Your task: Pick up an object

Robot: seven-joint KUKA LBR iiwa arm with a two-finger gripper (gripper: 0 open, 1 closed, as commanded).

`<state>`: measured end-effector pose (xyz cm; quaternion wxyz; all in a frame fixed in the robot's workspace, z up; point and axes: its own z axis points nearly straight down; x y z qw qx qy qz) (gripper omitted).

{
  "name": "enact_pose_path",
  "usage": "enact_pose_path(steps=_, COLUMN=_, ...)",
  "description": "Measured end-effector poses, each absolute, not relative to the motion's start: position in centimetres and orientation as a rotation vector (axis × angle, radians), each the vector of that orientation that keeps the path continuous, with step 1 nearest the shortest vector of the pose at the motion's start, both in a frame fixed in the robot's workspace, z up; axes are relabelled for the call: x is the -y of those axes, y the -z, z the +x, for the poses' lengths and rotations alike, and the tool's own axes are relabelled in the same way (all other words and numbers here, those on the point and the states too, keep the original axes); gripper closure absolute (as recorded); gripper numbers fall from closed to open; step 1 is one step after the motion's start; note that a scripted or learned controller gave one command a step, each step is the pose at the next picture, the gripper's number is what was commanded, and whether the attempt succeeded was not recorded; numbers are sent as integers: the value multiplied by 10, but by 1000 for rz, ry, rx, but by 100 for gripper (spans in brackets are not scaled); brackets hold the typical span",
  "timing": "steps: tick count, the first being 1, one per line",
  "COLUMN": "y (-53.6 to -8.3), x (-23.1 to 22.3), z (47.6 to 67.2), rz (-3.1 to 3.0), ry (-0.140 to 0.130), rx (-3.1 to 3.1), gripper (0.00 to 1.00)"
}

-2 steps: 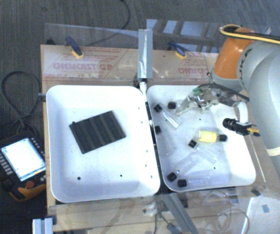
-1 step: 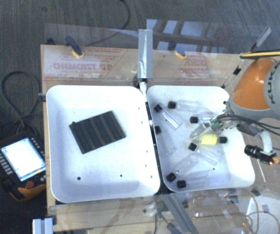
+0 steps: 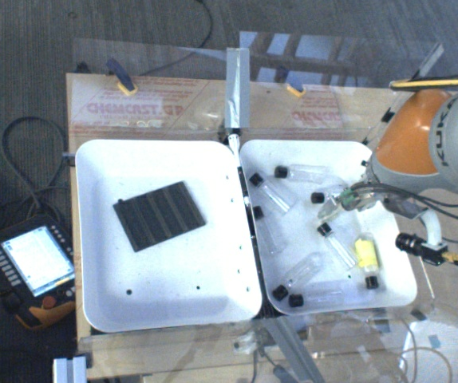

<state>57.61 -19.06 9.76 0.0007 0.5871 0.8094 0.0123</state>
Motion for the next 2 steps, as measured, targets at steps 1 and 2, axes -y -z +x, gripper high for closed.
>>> enact_pose_path(steps=1, y=-98, x=191, z=576, rz=1845, ry=-40, rx=-2542, gripper=0)
enact_pose_path(steps=2, y=-89, x=209, z=669, rz=1721, ry=2, rx=-2641, gripper=0)
